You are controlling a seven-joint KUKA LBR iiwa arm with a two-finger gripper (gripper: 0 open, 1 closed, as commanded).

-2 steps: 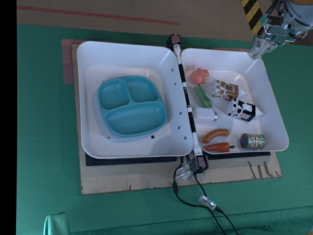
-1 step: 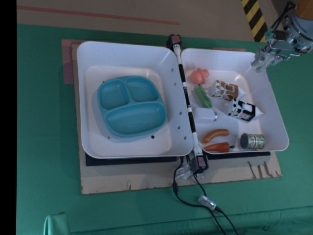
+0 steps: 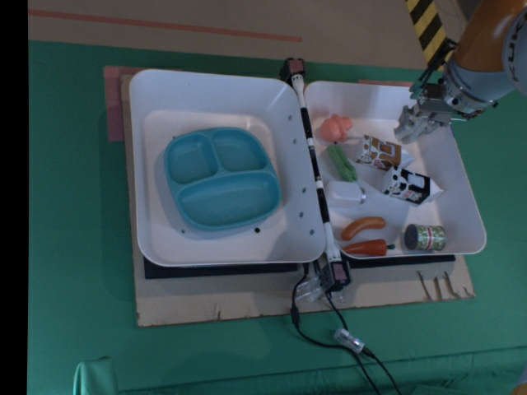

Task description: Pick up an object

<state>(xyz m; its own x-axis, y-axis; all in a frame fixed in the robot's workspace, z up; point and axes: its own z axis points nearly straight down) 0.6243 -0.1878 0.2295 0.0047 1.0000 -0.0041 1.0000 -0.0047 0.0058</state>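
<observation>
Approach step: nothing is grasped yet, and the arm hovers over the right bin's far side.

Nearest the camera in the right bin [image 3: 466, 220] lie a small can [image 3: 425, 237], a red pepper [image 3: 367, 248] and a sausage [image 3: 363, 226]; beyond them a white cup [image 3: 347, 193], two cartons, a green pod [image 3: 342, 162] and a pink toy [image 3: 335, 127]. The gripper [image 3: 412, 128] hangs just beside the brown-patterned carton [image 3: 379, 151], nothing between its fingers; whether they are parted I cannot tell. Next it likely must descend onto a chosen object. The upper arm is cut off.
</observation>
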